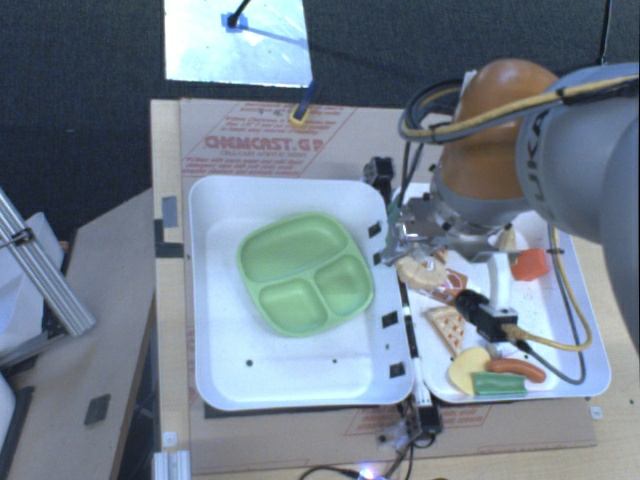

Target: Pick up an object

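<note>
At the near edge of the right bin (596, 373) lie a green piece (498, 384), a reddish sausage (516, 370) just behind it and a yellow wedge (466, 368) touching its left end; what the green piece is meant to be is hard to tell. A little farther, a pizza slice (446, 328) lies close to the bin's left wall. Beyond that sits a tan layered piece (432, 273), partly covered from the far side by the robot, so its full outline is hidden. To its right are a white stick (499, 276), its far end under the wrist, and a red block (531, 264) near the right wall. The claw (405, 236) hangs low at the far left of this bin, just beside the tan layered piece; whether it is wide or narrow cannot be told, and no object shows in its grip. The arm (570, 158) covers the bin's far part and is cut off at the right. In the left bin (290, 368) a green plate (305, 273) with three compartments lies flat. On the tabletop (172, 348), a sheet with red print (265, 143) juts out beyond the bins.
</note>
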Action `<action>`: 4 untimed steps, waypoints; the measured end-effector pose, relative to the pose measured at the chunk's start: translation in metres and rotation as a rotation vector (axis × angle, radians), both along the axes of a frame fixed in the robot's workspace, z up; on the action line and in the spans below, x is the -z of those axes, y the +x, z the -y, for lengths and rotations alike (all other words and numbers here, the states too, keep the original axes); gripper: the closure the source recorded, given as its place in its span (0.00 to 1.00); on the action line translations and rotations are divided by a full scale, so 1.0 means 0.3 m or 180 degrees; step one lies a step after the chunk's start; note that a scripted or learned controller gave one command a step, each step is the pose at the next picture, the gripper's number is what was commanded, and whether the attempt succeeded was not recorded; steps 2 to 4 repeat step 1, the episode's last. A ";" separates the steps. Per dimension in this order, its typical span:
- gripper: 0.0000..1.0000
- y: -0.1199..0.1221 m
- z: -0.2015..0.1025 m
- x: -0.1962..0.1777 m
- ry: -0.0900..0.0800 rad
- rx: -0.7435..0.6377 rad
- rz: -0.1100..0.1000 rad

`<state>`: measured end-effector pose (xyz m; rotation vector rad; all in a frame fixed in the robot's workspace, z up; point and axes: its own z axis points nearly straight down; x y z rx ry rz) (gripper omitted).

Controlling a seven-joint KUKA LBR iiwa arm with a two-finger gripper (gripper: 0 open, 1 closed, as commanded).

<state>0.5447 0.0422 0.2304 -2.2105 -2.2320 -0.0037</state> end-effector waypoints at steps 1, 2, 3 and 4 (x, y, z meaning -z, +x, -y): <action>1.00 -0.066 -0.169 0.020 -0.0001 -0.0001 -0.0009; 1.00 -0.066 -0.169 0.020 -0.0001 -0.0001 -0.0009; 1.00 -0.066 -0.169 0.020 -0.0001 -0.0001 -0.0009; 1.00 -0.066 -0.169 0.020 -0.0001 -0.0001 -0.0009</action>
